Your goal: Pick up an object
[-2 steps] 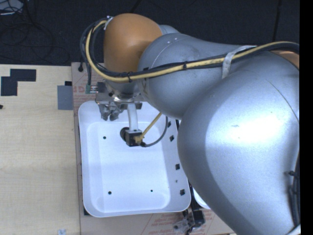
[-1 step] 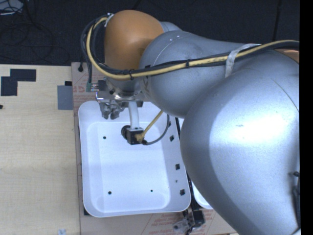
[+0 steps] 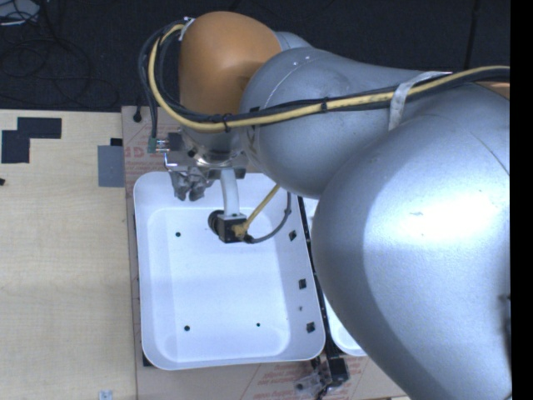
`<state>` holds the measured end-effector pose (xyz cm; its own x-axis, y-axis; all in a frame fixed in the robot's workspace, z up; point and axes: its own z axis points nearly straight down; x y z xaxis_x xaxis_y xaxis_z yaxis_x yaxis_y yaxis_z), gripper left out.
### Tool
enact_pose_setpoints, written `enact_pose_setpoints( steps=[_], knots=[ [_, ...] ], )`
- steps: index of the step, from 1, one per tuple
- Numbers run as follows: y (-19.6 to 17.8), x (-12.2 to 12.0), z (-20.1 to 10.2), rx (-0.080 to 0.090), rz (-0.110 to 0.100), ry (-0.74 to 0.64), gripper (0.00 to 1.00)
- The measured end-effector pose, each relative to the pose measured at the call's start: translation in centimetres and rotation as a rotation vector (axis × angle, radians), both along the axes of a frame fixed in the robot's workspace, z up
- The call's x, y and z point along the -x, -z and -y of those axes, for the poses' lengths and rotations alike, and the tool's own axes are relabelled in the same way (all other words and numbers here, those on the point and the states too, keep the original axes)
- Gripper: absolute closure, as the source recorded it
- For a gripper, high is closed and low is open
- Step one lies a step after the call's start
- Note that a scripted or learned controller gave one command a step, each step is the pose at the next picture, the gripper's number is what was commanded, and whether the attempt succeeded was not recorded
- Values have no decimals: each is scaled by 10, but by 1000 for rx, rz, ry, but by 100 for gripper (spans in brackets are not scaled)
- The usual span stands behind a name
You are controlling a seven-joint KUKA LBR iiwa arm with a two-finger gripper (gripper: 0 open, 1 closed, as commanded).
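Hovering at the far rim of the white bin (image 3: 216, 298) on your view's left: gripper (image 3: 190, 188); you cannot tell whether it is open or closed

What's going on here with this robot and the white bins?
A grey robot arm with an orange band reaches in from the right, trying to pick up an object. Its gripper is low over the far corner of the left bin, close to the rim. The arm's bulk covers most of the right bin. From this angle I can't tell whether the gripper has hold of anything yet.
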<state>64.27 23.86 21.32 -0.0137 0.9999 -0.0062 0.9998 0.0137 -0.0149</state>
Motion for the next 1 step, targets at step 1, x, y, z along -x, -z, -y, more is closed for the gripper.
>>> enact_pose_setpoints(
  steps=[1],
  knots=[
    [-9, 0, 0, 1, -2, -3, 100]
  ],
)
